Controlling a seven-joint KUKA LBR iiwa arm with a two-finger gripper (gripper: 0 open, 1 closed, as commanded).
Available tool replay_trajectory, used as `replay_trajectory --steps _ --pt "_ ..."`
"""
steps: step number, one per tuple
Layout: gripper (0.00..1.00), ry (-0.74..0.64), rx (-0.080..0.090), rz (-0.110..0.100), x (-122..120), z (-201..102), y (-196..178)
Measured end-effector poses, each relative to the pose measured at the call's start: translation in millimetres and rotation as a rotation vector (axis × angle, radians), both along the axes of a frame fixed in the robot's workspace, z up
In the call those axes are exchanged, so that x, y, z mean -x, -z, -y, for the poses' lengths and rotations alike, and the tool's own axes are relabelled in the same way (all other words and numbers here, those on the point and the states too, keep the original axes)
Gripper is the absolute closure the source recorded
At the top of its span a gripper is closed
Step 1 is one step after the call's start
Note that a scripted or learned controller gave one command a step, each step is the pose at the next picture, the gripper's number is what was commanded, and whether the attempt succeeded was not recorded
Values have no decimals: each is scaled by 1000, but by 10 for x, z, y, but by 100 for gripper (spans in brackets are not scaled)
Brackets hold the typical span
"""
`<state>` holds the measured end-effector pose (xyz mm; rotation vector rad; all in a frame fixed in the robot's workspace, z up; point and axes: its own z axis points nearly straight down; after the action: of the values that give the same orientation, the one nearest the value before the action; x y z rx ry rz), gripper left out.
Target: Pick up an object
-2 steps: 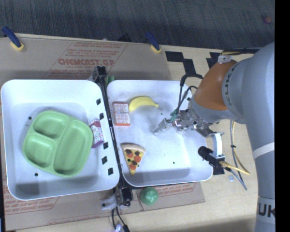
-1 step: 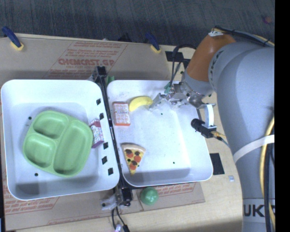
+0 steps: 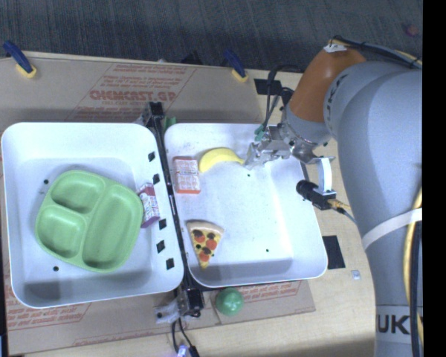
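A yellow banana (image 3: 218,158) lies near the back wall of the right bin (image 3: 297,255). My gripper (image 3: 254,155) sits low in that bin, right at the banana's right end, its tips touching or nearly touching it. A small orange and white packet (image 3: 186,175) rests to the banana's left by the divider. A pizza slice toy (image 3: 204,242) lies toward the bin's front left. In the left bin (image 3: 18,199) sits a green divided plate (image 3: 89,218), with a small purple wrapper (image 3: 149,202) at its right edge.
A green ball (image 3: 228,301) lies outside the bins on the cardboard at the front. Black clips (image 3: 155,113) hold the bins together along the divider. My grey arm (image 3: 372,140) covers the right side of the bench.
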<state>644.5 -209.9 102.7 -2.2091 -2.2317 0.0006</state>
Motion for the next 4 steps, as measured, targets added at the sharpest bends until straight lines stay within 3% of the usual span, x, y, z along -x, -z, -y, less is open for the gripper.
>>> replay_trajectory --steps 1,2,4 --pt "100 7 2 3 791 -90 -1036" --pt "100 6 1 0 1682 -137 -1337" --pt "100 4 0 -4 1684 7 -945"
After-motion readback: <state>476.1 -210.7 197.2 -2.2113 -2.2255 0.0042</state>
